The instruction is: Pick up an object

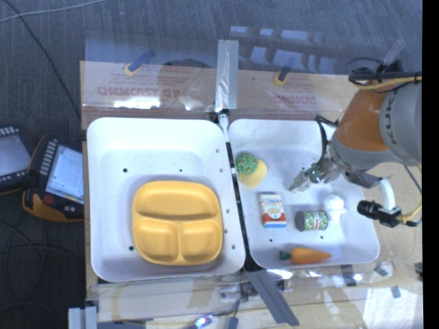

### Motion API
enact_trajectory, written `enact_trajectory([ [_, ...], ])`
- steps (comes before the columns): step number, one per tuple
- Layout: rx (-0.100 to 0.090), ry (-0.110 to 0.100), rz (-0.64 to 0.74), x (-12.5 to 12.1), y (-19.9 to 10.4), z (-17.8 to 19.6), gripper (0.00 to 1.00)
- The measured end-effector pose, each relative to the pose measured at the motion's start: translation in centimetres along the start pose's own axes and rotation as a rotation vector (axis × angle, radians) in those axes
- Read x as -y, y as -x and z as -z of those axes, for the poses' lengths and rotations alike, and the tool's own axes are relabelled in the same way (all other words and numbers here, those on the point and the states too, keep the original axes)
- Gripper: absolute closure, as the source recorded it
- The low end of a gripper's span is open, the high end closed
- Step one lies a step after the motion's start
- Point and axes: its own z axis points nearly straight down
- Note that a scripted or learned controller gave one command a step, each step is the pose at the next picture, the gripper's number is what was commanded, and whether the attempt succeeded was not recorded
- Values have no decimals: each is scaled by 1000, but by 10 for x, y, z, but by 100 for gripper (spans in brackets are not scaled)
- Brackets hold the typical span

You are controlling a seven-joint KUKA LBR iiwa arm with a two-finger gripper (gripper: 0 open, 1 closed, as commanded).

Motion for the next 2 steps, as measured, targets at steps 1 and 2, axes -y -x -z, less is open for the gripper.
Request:
enact_trajectory([
  [1,-11,-7,431,35,6,142,100],
  [2,-15,-8,277,39,-49,60,100],
])
